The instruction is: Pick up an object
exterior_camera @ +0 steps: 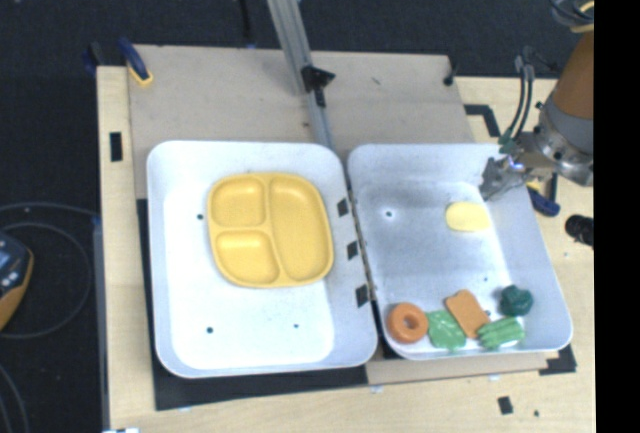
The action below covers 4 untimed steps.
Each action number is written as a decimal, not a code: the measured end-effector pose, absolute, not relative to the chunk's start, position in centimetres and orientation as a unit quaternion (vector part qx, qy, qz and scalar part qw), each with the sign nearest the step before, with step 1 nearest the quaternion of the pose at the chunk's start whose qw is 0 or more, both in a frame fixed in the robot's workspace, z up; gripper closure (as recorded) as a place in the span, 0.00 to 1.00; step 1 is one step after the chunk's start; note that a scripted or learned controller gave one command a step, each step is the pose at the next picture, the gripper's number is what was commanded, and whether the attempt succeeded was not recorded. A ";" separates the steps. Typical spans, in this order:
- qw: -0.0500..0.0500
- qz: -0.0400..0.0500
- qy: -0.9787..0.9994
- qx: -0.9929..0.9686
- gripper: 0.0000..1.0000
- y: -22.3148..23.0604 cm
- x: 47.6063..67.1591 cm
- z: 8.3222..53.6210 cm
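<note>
In the right bin (420,211) a pale yellow lemon-like object (467,217) lies near the far right side. Along the bin's near edge sit an orange ring (407,322), a light green piece (446,331), an orange-brown block (466,311), a green oblong piece (500,331) and a dark green lump (516,300). My gripper (497,177) hangs at the right bin's far right rim, just above and right of the yellow object. Nothing shows between its fingers.
The left bin (180,321) holds a yellow plate (270,229) with three compartments. A slanted metal post (285,21) rises behind the bins. The arm's wrist (565,136) sits beyond the right bin's right rim.
</note>
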State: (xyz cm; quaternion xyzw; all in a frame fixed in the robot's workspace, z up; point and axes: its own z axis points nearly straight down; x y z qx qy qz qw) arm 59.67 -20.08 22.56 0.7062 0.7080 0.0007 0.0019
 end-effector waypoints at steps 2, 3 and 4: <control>0.000 0.001 0.710 0.704 1.00 -7.9 57.6 23.0; 0.000 0.001 0.710 0.705 1.00 -3.1 56.5 24.3; -0.001 0.000 0.709 0.705 1.00 0.9 55.3 24.1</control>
